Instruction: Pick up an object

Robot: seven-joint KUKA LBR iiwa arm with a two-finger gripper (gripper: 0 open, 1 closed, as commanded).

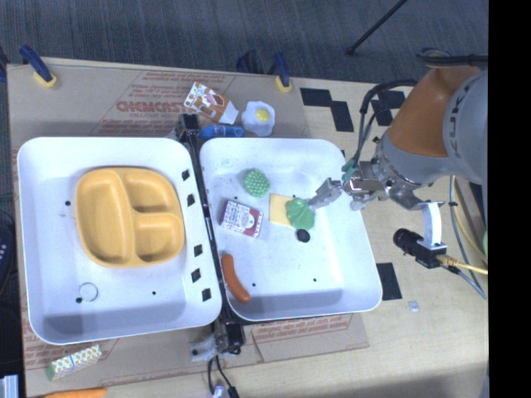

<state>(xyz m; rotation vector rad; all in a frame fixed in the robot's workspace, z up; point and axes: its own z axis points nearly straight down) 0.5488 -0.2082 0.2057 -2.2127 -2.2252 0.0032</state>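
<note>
The grey arm with its orange band reaches in from the right, and its two-finger gripper (319, 199) sits low in the right shallow white bin (353, 284), right at a small flat green leaf-shaped piece (300, 215) that overlaps the right edge of a flat yellow square (279, 208). Whether the gripper is open, closed or clasping the green piece cannot be told from this slant. Just below lies a small black round object (303, 236). A bumpy green ball (256, 182) sits toward the bin's upper middle, a small red-and-white carton (241, 218) lies left of the yellow square, and an orange sausage-shaped toy (236, 279) rests near the bin's lower left wall. The left white bin (41, 222) holds a yellow divided plastic tray (130, 215).
</note>
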